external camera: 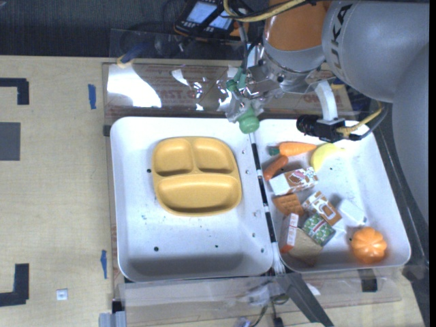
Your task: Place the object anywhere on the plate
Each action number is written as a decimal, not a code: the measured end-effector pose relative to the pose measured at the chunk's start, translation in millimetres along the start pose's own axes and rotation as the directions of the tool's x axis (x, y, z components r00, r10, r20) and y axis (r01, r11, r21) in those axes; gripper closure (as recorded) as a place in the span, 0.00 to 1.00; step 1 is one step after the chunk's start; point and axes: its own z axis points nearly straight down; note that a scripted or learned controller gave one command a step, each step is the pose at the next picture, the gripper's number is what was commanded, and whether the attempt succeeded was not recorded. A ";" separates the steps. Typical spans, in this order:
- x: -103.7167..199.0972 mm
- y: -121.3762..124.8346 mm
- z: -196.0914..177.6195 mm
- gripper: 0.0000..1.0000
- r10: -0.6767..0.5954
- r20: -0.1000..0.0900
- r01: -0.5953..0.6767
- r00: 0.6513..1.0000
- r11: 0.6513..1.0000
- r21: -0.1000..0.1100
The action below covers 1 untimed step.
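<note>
A yellow plate (pixel 196 176) with three compartments lies in the left bin (pixel 136 237), nothing on it. My gripper (pixel 246 112) hangs over the far end of the divider between the two bins, up and to the right of the plate. A small pale green object (pixel 248 122) sits at its fingertips, held between the fingers and lifted off the bin floor.
The right bin (pixel 388 182) holds a carrot (pixel 298 148), a yellow fruit (pixel 327 154), an orange pumpkin (pixel 368 244) and several small food boxes (pixel 310 210). The arm's grey body covers the upper right. A clear panel stands behind the bins.
</note>
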 end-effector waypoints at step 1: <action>0.0 0.0 -0.2 0.00 0.000 0.000 0.000 1.000 1.000 0.000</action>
